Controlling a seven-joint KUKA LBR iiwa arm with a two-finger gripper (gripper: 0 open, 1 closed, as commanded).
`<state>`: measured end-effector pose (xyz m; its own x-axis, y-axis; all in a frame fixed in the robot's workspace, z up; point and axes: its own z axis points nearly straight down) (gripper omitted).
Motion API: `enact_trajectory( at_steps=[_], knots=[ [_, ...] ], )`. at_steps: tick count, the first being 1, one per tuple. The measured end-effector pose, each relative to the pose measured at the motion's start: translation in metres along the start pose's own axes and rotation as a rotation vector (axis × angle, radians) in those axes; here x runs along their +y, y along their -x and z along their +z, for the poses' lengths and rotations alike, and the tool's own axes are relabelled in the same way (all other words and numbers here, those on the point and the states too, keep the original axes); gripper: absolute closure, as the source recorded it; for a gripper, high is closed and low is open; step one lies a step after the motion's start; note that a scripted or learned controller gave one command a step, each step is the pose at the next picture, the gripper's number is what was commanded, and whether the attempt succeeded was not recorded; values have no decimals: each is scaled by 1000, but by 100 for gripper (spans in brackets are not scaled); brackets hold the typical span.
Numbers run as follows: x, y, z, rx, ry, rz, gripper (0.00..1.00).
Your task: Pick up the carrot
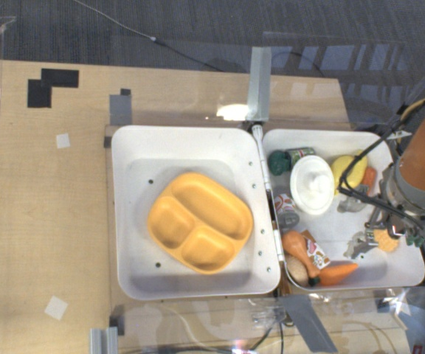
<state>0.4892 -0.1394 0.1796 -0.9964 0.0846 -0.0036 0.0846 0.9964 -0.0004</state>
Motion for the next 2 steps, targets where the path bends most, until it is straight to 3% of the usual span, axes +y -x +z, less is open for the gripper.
enact_trajectory(
  at_steps=[1,2],
  knots=[
    [-53,39,89,-17,-3,-37,0],
    [-51,41,77,-21,-4,-43,100]
  ],
)
